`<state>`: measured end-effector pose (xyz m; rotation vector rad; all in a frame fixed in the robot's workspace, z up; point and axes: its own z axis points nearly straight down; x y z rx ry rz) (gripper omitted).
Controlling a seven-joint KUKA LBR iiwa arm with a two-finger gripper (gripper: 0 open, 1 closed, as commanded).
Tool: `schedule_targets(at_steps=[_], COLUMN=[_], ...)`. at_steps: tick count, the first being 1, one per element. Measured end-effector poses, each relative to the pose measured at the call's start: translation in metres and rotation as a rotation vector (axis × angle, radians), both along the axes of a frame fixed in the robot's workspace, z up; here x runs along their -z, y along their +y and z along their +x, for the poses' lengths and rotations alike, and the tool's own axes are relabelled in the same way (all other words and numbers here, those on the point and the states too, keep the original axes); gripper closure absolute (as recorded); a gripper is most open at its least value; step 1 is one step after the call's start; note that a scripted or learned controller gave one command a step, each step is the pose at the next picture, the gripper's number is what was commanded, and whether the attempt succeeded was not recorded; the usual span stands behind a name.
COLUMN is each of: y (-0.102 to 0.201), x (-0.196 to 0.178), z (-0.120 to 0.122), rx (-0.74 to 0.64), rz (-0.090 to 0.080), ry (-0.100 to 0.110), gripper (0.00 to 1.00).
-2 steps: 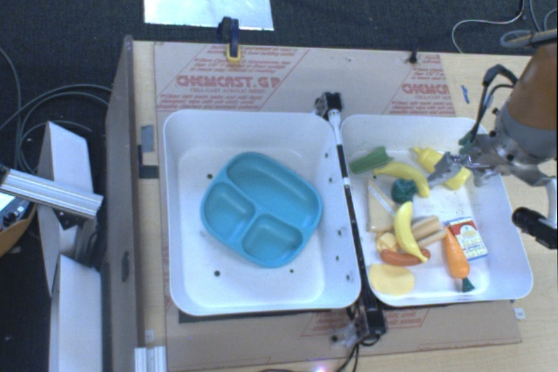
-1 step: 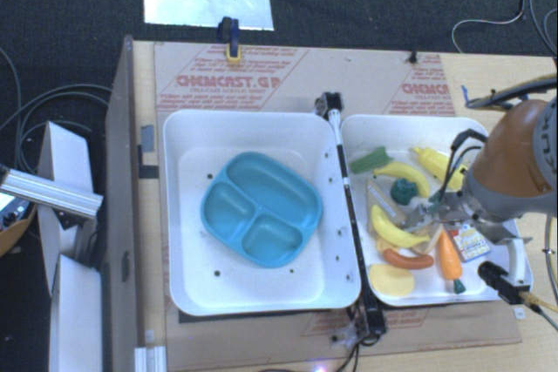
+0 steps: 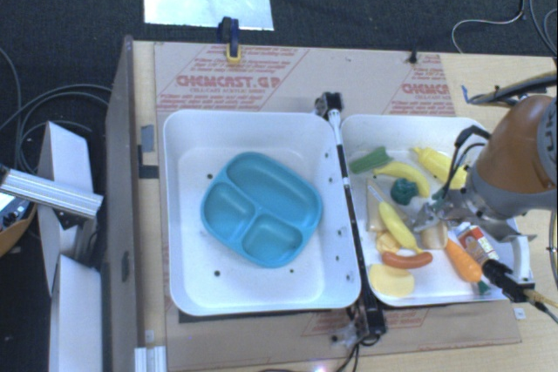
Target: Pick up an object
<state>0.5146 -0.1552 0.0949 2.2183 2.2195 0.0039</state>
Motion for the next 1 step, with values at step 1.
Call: schedule_targets(at_steps=[1], y=[0.0987], x=[-0.0951], z=[0.0187], rx=[-0.015], rz=[0.004], ry=[-0.008], gripper=[1.0])
